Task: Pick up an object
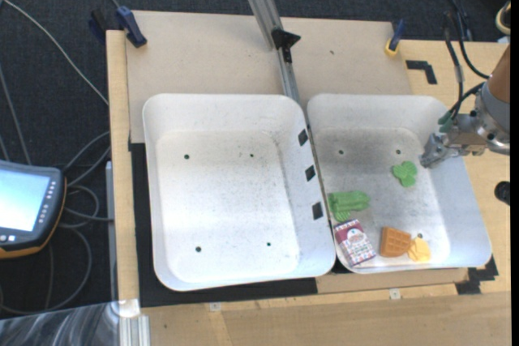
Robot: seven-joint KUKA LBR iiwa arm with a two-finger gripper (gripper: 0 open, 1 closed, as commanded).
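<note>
Objects are lying in the right bin (454,198): a long green toy (349,203) near the middle wall, a red and white packet (354,244) at the front edge, an orange block (395,242) beside a yellow piece (419,249), and a small green lump (404,173). The gripper (431,154) is hanging just beside that small lump, with nothing showing between its tips.

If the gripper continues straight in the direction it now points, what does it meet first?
Probably the small green object, just down-left of the gripper in the right bin; height above it is unclear.
</note>
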